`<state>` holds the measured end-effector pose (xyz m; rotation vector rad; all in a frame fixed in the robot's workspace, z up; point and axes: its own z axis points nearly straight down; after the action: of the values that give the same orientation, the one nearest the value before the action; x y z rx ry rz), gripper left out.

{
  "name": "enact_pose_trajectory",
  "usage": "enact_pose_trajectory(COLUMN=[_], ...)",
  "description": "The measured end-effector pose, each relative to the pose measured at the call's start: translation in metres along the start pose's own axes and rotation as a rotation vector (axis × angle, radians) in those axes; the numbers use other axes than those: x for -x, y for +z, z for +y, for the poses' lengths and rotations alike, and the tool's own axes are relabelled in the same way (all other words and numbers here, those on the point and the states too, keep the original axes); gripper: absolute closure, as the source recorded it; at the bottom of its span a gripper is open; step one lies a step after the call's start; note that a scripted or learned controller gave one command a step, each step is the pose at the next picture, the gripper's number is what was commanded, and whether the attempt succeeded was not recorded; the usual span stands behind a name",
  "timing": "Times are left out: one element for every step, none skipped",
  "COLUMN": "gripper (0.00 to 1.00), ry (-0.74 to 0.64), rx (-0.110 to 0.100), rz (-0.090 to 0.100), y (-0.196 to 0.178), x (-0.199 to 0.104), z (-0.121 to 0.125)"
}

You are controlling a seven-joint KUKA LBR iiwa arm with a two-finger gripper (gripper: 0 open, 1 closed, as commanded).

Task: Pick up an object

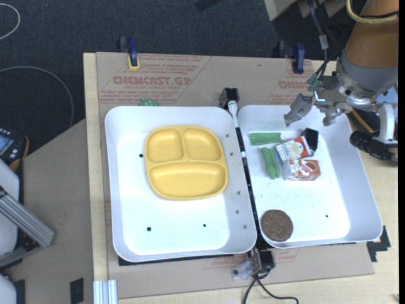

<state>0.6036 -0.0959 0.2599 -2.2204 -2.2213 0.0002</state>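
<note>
My gripper (314, 113) hangs open over the far part of the right bin (342, 227), its two grey fingers spread apart with nothing between them. Just below it lie a small black block (310, 138), a white and orange packet (297, 159), and two green pieces, one flat (264, 137) and one running lengthwise (271, 162). A brown round disc (277, 225) sits near the right bin's front left corner.
The left bin (126, 220) holds a yellow three-compartment plate (186, 161). Blue clamps (132, 49) hold the cardboard-covered bench at the back. A cable and connector (230, 97) sit between the bins at the far edge.
</note>
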Motion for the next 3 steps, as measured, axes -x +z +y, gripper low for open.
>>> enact_pose_trajectory(gripper=[0.00, 0.00, 0.00], ry=[-0.001, 0.004, -0.003], rx=[0.016, 0.015, 0.004], rz=[-0.003, -0.007, -0.002], y=[0.147, 0.171, 0.175], x=[0.020, 0.114, 0.091], z=[-0.028, -0.016, 0.007])
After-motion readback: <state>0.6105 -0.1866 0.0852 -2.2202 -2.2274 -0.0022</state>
